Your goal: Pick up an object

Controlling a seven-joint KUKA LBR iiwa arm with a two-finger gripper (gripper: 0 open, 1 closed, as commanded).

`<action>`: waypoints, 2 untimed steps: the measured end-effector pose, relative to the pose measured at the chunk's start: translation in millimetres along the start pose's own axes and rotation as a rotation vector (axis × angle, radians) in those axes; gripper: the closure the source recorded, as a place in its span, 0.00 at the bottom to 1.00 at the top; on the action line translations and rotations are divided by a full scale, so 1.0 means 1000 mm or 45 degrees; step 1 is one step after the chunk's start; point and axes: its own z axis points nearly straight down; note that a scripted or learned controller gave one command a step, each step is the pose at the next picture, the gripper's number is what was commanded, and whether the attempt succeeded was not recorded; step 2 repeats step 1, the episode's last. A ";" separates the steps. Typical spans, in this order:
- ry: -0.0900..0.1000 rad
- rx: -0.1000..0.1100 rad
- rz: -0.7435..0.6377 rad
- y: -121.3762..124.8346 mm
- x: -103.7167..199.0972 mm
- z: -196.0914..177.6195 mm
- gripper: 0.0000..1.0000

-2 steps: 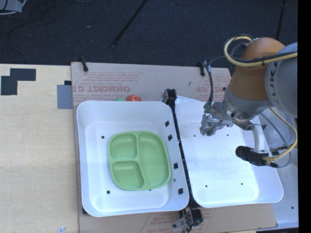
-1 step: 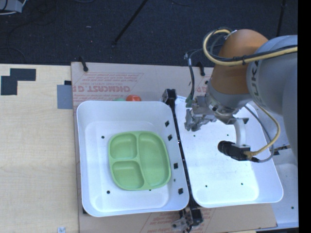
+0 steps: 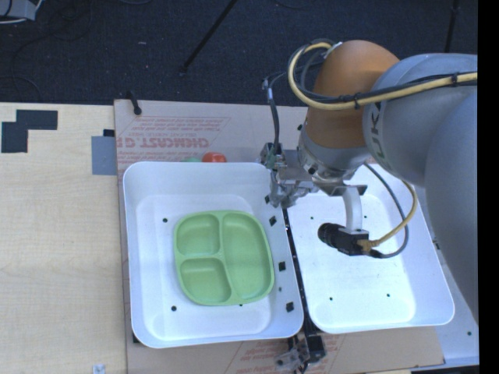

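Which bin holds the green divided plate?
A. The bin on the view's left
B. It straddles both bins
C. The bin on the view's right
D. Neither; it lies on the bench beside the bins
A. The green divided plate lies flat inside the left bin, wholly within its walls, while the arm hangs over the right bin.

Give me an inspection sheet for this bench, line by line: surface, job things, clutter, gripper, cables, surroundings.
Surface: two white bins, left bin and right bin, side by side on cardboard.
Job's things: green divided plate lying flat in the left bin.
Clutter: small red and green objects behind the left bin's far rim.
Gripper: gripper over the seam between the bins, holding nothing visible.
Cables: yellow hose looping over the right bin.
Surroundings: dark floor beyond the bench.
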 end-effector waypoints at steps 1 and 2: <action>-0.001 -0.002 0.001 0.022 0.051 -0.001 1.00; -0.001 -0.002 0.001 0.022 0.051 -0.001 1.00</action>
